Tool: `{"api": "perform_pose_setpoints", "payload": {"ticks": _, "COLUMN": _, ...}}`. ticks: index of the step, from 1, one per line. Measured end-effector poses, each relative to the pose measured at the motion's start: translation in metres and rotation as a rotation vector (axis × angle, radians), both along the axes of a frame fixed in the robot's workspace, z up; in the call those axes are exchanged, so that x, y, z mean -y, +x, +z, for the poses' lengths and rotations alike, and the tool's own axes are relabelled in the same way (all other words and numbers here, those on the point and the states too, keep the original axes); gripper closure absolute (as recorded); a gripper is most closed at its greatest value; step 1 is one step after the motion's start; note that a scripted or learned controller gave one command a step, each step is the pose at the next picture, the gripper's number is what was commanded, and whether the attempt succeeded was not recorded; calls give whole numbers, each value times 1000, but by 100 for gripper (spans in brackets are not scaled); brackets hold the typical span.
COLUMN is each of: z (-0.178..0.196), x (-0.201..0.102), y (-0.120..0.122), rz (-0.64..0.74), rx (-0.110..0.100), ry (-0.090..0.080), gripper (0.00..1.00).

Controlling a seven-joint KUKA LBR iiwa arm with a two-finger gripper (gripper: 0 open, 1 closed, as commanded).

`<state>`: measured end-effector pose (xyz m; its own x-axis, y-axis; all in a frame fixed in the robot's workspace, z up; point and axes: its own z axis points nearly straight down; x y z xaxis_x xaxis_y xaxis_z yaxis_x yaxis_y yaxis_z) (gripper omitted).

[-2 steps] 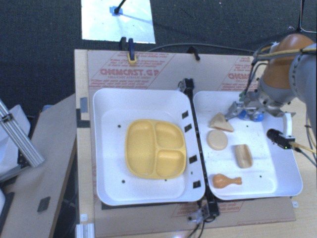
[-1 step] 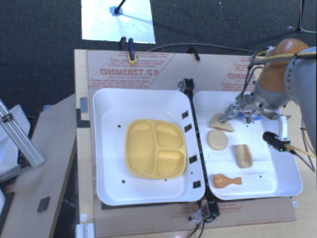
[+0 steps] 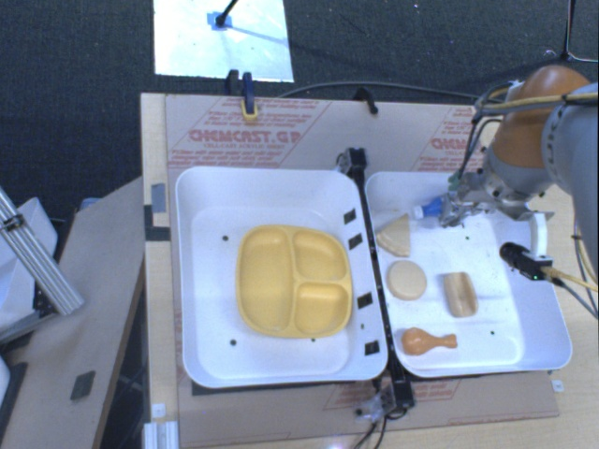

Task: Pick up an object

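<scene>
Camera view: gripper (image 3: 453, 211) low over far edge of right bin (image 3: 543, 344), beside blue item (image 3: 431, 210); finger state indiscernible. Below: wedge (image 3: 395, 237), tip toward far right; disc (image 3: 407, 280); tan block (image 3: 459, 294), long axis near-far; orange drumstick (image 3: 428, 341), handle pointing right. Yellow tray (image 3: 294, 281) in left bin (image 3: 211, 344).

The worktop (image 3: 159, 279) is pale wood topped by a clear sheet (image 3: 309, 124) with red lettering. Two shallow white bins sit on it, touching: the left bin (image 3: 211, 344) toward nine o'clock, the right bin (image 3: 547, 340) toward three o'clock. A blue-and-yellow clamp (image 3: 247, 96) grips the sheet's twelve o'clock edge.
</scene>
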<state>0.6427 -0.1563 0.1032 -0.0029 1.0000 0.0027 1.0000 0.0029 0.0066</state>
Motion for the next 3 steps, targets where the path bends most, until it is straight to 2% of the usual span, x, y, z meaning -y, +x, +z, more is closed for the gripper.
{"api": "perform_pose_setpoints", "payload": {"ticks": 1, "z": 48, "x": 2, "y": -7, "rz": -3, "rx": -3, "ry": -3, "gripper": 100}}
{"api": "perform_pose_setpoints", "payload": {"ticks": 3, "z": 165, "x": 3, "y": -10, "rz": 2, "rx": 0, "ry": -4, "gripper": 100}}
